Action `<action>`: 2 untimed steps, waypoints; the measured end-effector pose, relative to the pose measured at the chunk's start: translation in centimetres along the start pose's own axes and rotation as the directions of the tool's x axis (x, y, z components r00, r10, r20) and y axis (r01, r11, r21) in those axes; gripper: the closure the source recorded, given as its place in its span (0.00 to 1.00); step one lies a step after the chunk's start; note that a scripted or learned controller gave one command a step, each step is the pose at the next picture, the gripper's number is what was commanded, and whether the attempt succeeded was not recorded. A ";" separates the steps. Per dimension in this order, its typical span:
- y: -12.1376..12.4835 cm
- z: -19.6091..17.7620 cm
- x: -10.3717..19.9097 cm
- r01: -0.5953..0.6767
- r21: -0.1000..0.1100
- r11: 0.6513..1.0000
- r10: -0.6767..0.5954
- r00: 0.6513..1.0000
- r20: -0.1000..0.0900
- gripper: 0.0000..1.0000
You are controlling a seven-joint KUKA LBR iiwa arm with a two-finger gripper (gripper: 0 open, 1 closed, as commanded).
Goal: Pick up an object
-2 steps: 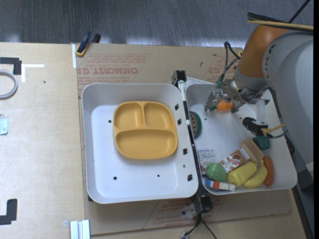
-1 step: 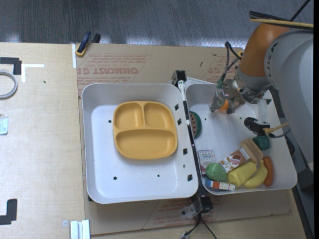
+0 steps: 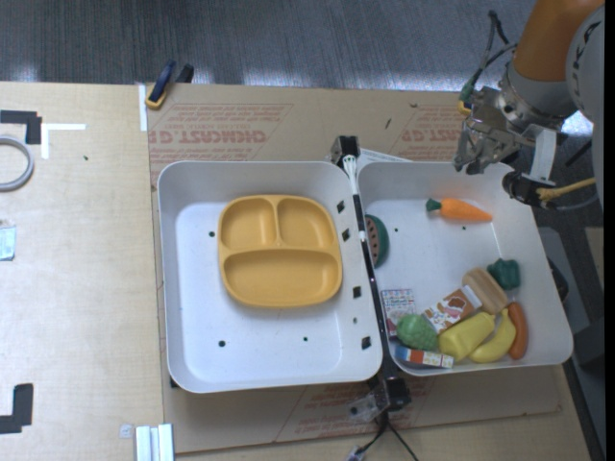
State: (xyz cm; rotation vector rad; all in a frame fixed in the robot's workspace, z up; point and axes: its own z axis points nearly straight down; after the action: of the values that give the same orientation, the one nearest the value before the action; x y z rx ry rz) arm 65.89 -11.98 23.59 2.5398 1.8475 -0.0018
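While our gripper [image 3: 473,161] hangs above the far rim of the right bin [image 3: 548,257], we cannot tell how it stands, and nothing shows in its grasp. Just beyond it lies one toy carrot [image 3: 461,210]; several toy foods cluster at the near corner. One yellow divided plate [image 3: 280,251] sits in the left bin [image 3: 183,286].

view: one fixed camera above the surface [image 3: 77,286] | facing: down at a slant | range: middling, both bins whole | centre: left bin [image 3: 183,353] | right of it: right bin [image 3: 548,257] | beyond it: floor [image 3: 288,17] at top edge | arm [image 3: 562,36] enters past the right bin
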 end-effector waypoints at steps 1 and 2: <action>0.0 0.0 0.0 0.000 0.000 1.000 0.000 1.000 0.000 0.00; -4.6 12.4 -4.4 0.170 0.001 0.985 -0.170 0.985 -0.001 0.00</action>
State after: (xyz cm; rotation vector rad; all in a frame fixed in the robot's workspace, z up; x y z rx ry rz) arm 60.12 -14.77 11.23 2.3737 2.0585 -0.0010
